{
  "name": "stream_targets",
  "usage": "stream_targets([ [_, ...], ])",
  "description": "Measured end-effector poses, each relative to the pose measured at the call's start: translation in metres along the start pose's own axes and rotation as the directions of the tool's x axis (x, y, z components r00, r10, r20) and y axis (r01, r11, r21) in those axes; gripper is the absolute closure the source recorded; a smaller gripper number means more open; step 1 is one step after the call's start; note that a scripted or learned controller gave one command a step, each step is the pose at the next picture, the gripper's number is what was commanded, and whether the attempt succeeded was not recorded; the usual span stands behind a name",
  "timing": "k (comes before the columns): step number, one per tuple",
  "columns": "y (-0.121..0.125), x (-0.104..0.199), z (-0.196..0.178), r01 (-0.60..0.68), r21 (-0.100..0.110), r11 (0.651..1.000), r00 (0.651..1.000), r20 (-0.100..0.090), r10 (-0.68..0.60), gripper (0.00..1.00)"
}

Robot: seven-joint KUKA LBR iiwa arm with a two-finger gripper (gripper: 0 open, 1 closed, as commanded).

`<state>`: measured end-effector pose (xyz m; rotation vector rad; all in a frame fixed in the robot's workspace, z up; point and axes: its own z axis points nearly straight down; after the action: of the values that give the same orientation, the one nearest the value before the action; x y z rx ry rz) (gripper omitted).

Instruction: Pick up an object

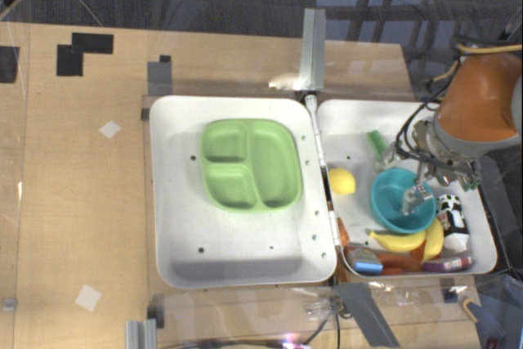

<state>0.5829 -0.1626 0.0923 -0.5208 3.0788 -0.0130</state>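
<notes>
I take the teal bowl [402,200] as my landmark; it sits in the right bin [359,123], and everything worth grabbing crowds around it.

Nearest me, below the bowl along the bin's near wall, lie a blue piece [366,265], a red-brown piece [398,264] and a purple marker [451,263]. All look small and light, but they sit tight against the wall, so I judge them awkward to get at. Just above them the banana [409,240] curls against the bowl's near rim; it looks like a light, smooth plastic toy that would slip unless taken across its middle.

Right of the bowl stands a black-and-white toy [451,212], small and probably rigid. Left of the bowl a yellow lemon [342,181] lies near the divider, round and likely to roll out of a pinch.

The end effector [419,194] hangs over the bowl's right side, down inside the rim. I cannot tell how its jaws stand, and I see nothing held. The bowl itself I judge stiff, light, thin-walled plastic: the rim is the place to pinch, one finger inside and one outside.

Beyond the bowl a green stick [377,145] lies apart, easy to reach. Far left, in the other bin [176,176], rests a green tray [249,164], too broad and flat.
</notes>
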Motion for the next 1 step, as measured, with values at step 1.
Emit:
stream_targets([
  [1,0.0022,0.0121,-0.0005,-0.070,-0.003,0.998,0.998,0.004,0.070,0.00],
])
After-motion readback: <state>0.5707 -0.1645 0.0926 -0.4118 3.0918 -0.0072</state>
